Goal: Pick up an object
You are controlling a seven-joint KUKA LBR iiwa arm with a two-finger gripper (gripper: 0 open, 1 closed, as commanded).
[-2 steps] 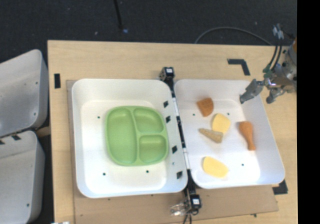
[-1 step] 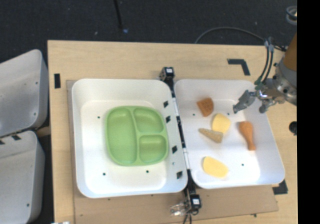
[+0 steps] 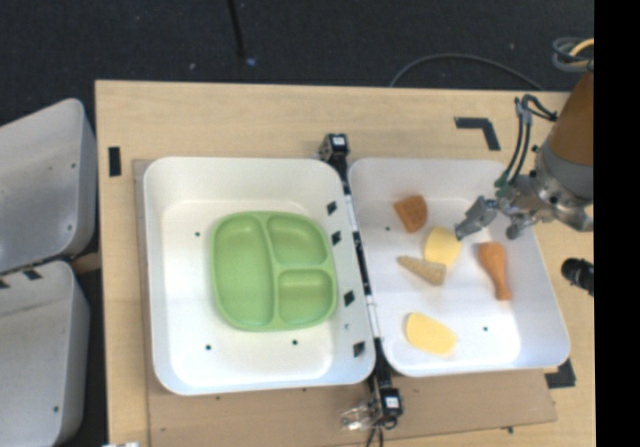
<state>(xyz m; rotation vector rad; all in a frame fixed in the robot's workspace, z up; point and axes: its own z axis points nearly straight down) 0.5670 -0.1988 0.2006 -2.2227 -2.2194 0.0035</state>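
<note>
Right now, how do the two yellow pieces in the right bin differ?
The upper yellow piece sits mid-bin, touching the tan wedge and close to the gripper; the lower yellow piece lies alone near the front edge. The upper looks blockier, the lower flatter and oval. Both are pale yellow, lying in the right bin.

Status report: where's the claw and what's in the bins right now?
Claw above right white bin, holding nothing. Yellow wedge just below-left. Orange carrot-shaped piece beside it. Green divided tray in left bin.
</note>
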